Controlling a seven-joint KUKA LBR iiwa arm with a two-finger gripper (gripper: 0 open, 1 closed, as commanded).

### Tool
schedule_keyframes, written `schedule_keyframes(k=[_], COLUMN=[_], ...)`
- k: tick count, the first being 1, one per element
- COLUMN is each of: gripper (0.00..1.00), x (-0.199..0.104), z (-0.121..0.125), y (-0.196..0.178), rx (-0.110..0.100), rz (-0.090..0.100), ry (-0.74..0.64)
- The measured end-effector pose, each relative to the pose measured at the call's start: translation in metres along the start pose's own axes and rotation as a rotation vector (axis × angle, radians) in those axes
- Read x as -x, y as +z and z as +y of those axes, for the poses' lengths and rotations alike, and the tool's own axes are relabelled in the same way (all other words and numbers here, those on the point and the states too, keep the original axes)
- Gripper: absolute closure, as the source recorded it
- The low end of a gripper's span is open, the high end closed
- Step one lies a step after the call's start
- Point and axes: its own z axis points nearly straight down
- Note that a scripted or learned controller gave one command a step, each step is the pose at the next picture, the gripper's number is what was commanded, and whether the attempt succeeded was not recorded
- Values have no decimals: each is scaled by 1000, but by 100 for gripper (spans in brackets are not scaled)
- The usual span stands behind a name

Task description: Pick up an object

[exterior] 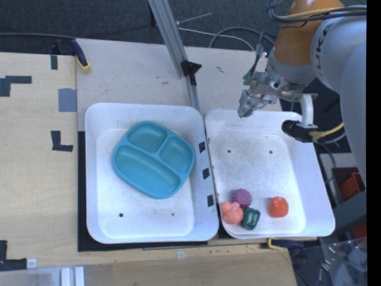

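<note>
White plastic is what the two shallow bins are made of, and they are set side by side on the pale wooden bench. In the left bin a blue plate with three compartments is laid, a little tilted to the bin's edges. In the right bin four small things are gathered at the near end: a purple piece, a salmon piece just below it and touching it, a dark green piece pressed against the salmon one, and a red-orange piece that is placed a little apart to the right. The rest of this bin's floor is seen bare, with dark specks.

The gripper is found at the far rim of the right bin, near its left corner, and it is pointed downward. It is carried by the grey arm with the orange band, which is reached in from the right. Whether the gripper is open or closed cannot be told from this view; nothing is seen held in it.

The four small things are located well apart from the gripper, at the opposite end of the same bin. The purple piece is the nearest one to it, almost straight below it in the view, and the red-orange piece is seen further to the right. A grey metal bar is fixed at a slant behind the bins.
</note>
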Motion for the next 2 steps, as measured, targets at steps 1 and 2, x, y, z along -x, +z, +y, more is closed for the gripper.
schedule_keyframes(k=[1, 2], gripper=[100, 100], x=[-47, -100], z=[-1, -12], y=[2, -9], rx=[-2, -1], rz=[-2, -1], ry=[1, 0])
